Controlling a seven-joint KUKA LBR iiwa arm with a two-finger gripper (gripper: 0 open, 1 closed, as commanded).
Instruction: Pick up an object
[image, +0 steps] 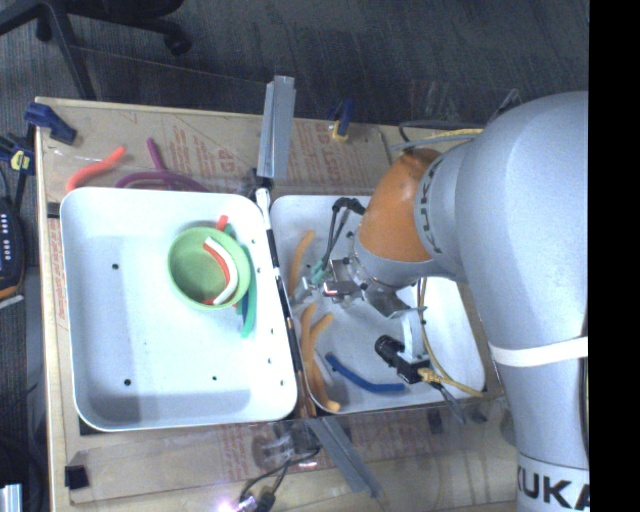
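Grey KUKA arm w/ orange band (395, 215) reaching from frame right, low into the right shallow white plastic bin (460, 330).

Jaws (325, 283) sit near that bin's left wall; can't tell if apart or together, nothing seen btwn them. Just beside: curved orange strips (313, 345) along left side, blue curved strip (360, 380) lower centre. Left shallow white plastic bin (130, 370) holds round green bowl (203, 268) w/ red-and-white curved pieces on it, green strip (248, 300) at its right edge. Brown board tabletop (190, 140), printed lettering; orange and purple bits (130, 170) at upper left, blue clamp (48, 120) at corner. Dark carpet floor (400, 50) across top of frame, chair base upper left.
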